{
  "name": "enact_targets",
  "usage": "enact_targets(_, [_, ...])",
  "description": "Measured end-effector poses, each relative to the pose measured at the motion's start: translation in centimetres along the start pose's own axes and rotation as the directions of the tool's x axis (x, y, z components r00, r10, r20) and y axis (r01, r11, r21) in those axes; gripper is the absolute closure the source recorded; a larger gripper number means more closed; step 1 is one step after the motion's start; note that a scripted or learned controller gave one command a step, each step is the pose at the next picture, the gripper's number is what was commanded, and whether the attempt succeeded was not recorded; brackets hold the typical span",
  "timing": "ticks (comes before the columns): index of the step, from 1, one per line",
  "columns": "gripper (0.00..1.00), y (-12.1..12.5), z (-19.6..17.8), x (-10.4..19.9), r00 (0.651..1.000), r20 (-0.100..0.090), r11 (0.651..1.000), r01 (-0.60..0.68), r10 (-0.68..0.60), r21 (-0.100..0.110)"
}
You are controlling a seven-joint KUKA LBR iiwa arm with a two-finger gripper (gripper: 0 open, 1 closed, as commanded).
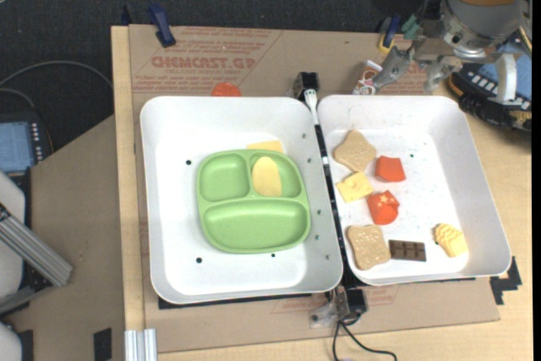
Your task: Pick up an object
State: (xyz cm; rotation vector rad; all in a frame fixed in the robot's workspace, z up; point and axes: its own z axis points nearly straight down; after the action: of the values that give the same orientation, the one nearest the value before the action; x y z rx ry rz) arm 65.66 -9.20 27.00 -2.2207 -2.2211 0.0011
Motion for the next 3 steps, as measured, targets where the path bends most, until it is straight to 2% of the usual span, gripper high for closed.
enact_targets(1, [0.00,-6.3,11.8,-3.7,1.000,-0.002,1.000,-0.006,0.006,0.014])
enact_targets(2, [0.00,-6.7,18.8,-3.8,1.000,-0.002,1.000,-0.002,0.002,0.004])
enact_targets(3, [1.00,-6.5,17.4,-3.9,1.000,0.000,1.000,-0.002,0.002,-0.005])
